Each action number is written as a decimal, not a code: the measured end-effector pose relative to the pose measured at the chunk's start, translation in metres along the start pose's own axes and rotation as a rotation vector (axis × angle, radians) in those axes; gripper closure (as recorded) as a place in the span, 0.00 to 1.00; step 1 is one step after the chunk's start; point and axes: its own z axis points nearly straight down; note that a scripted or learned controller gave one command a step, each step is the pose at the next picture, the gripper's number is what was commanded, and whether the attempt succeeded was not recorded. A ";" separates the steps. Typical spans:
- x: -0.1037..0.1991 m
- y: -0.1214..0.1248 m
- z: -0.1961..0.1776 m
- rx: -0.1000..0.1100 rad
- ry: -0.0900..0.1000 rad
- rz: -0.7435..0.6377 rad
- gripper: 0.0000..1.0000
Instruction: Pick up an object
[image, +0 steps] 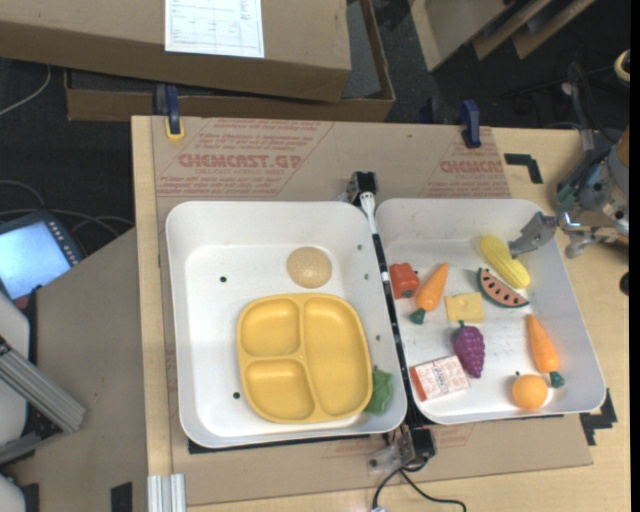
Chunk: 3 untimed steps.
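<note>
My gripper (552, 242) hangs over the right bin's (590, 345) far right rim, open, with nothing between its fingers. One fingertip (528, 240) is just above and to the right of a yellow corn cob (504, 261). Beside the corn lies a watermelon slice (502, 289). Further left are a carrot (432, 288), a red piece (403, 279) and a yellow cheese block (464, 307). Nearer the front lie purple grapes (468, 348), a red-and-white carton (440, 378), a second carrot (542, 347) and an orange (530, 391).
The left bin (200, 300) holds a yellow divided plate (300, 358), a beige round bun (309, 266) and a green leafy piece (381, 392) at the plate's right corner. A cardboard box (170, 45) stands behind the bench. Blue clamps (469, 123) grip the far edge.
</note>
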 end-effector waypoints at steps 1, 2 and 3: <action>0.067 -0.017 0.094 0.011 0.006 -0.005 0.00; 0.074 -0.083 0.143 0.009 0.003 0.002 0.00; 0.073 -0.079 0.130 -0.003 -0.001 0.002 1.00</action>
